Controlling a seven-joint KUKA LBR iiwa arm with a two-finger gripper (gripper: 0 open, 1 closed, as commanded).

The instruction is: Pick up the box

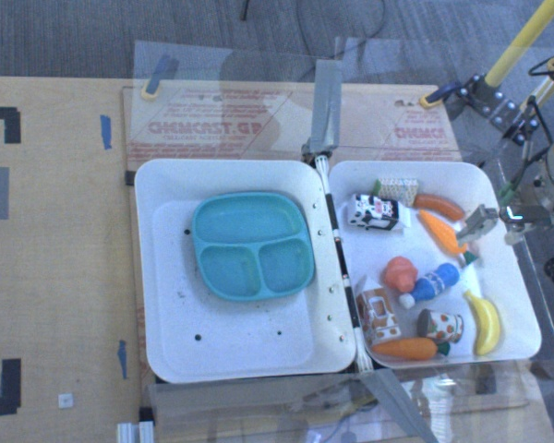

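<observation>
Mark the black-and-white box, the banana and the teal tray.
black-and-white box (373, 212), camera view, middle of its top face.
banana (487, 323), camera view, middle of its curve.
teal tray (252, 213), camera view, floor of its large compartment.

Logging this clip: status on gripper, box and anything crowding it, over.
Gripper at right bin's right edge, nothing seen held. Box lies near the divider, untouched. Carrot and red toy crowd it.
</observation>
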